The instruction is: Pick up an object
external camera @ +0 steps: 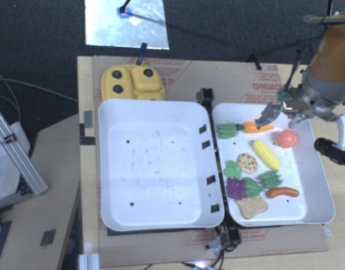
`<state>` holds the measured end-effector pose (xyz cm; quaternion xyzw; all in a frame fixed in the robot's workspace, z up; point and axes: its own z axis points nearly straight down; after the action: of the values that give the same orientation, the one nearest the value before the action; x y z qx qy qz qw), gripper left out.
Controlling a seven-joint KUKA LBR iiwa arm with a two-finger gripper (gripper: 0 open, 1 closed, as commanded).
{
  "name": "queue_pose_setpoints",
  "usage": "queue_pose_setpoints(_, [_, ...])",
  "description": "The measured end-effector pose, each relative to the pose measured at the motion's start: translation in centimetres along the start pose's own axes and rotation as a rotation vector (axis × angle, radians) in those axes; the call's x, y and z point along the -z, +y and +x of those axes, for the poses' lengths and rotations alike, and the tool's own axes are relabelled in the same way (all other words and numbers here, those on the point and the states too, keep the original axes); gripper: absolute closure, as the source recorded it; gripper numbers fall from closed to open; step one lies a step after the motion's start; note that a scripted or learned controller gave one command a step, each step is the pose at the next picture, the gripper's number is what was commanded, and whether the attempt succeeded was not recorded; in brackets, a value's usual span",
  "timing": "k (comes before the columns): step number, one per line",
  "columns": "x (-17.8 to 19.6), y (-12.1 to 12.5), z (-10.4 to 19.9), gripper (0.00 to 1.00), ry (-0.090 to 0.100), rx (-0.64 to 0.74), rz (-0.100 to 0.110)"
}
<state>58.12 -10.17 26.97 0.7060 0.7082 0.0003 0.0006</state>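
The right bin [316,198] holds several toy foods. An orange carrot [258,127] lies near its back wall, beside a green vegetable [227,130]. A pink ball [286,138] and a yellow corn cob [266,153] lie further right. Toward the front are a cookie [247,163], purple grapes [236,188], a red sausage [282,193] and a bread slice [252,207]. My gripper [279,119] hangs over the bin's back right, just above the carrot's right end and the pink ball. It is open with nothing between its fingers.
The left bin [155,165] lies beside the right one, with a black hinge strip [216,162] between them. A yellow toy [133,83] sits behind the left bin. A silver sheet [126,16] lies on the floor beyond the bench.
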Motion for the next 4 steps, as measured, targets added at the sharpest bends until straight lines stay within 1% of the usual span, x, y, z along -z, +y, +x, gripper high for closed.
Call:
queue_pose_setpoints(1, [-17.2, 6.8, 1.2, 0.0, 0.002, 0.004, 0.009])
queue_pose_setpoints(2, [-17.8, 8.5, 1.2, 0.0, -0.002, -0.007, 0.031])
queue_pose_setpoints(3, [-16.9, 8.2, 1.5, 0.0, 0.001, -0.008, 0.026])
queue_pose_setpoints(4, [-18.5, -5.3, 0.9, 0.0, 0.003, -0.008, 0.008])
